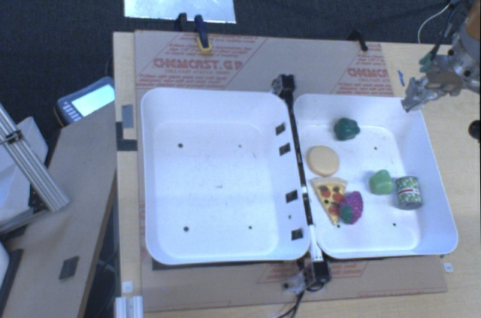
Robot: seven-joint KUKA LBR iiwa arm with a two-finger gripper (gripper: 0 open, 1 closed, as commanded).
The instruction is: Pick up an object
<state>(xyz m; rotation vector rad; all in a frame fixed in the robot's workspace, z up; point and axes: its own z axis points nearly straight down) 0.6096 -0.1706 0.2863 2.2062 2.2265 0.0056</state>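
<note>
We see a small green can with red dots at four o'clock in the right bin. We cannot tell how the pincer stands.

Your gripper hangs over the upper right corner of the right bin, nothing visible between its fingers. In that bin you see a dark green lump, a tan disc, a pizza slice touching a purple bunch, a light green piece and a small can just beside it. The left bin sits alongside, the two edges meeting.
</note>
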